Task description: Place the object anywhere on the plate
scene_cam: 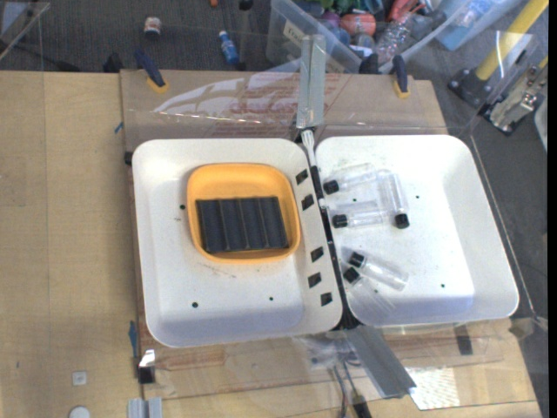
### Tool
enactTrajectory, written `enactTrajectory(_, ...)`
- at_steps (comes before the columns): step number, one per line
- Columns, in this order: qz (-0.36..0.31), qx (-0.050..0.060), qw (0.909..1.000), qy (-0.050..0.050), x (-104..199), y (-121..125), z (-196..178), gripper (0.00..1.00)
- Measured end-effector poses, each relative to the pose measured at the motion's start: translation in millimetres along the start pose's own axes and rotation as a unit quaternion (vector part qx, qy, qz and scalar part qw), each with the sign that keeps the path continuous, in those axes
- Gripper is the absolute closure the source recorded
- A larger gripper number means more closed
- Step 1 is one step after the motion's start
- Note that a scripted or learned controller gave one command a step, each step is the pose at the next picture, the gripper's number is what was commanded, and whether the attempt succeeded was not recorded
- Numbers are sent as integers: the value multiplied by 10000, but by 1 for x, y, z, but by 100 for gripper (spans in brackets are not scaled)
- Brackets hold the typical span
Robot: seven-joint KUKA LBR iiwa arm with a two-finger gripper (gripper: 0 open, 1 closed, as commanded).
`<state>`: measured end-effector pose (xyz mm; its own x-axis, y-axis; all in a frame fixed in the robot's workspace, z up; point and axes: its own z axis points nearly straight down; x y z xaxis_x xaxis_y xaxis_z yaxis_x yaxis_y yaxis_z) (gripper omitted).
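Seen from above at a slant, a pale wooden bench (pixel 52 190) carries two shallow white bins side by side. The left bin (pixel 165 307) holds an orange plate (pixel 202 181) with rounded corners, set a little above the bin's middle. A black ribbed slab (pixel 243 225) lies flat on the plate, taking up most of its floor, with its long side running left to right and its grooves running front to back. The right bin (pixel 452 242) holds several clear tubes with black caps in its left half: one tube (pixel 364 179) near the top, another tube (pixel 365 217) just below it, and a third tube (pixel 376 271) lower down, lying at an angle. A small black cap (pixel 401 220) sits loose just right of the middle tube. A row of small black clips (pixel 312 226) runs down the seam where the two bins meet, and a grey metal bar (pixel 312 77) rises from the top of that seam. Beyond the bench, a clear plastic tote (pixel 383 16) is full of colourful toys. I cannot tell whether my pincer is wide, narrow or holding anything.
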<state>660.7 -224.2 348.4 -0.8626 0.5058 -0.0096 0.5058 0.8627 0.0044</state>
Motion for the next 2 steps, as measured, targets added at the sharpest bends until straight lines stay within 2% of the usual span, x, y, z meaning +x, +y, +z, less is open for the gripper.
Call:
enactTrajectory(1,-1087,4,9941,-16,6,-1,-49,100)
enactTrajectory(2,-2772,2,9608,-19,7,-3,-91,100)
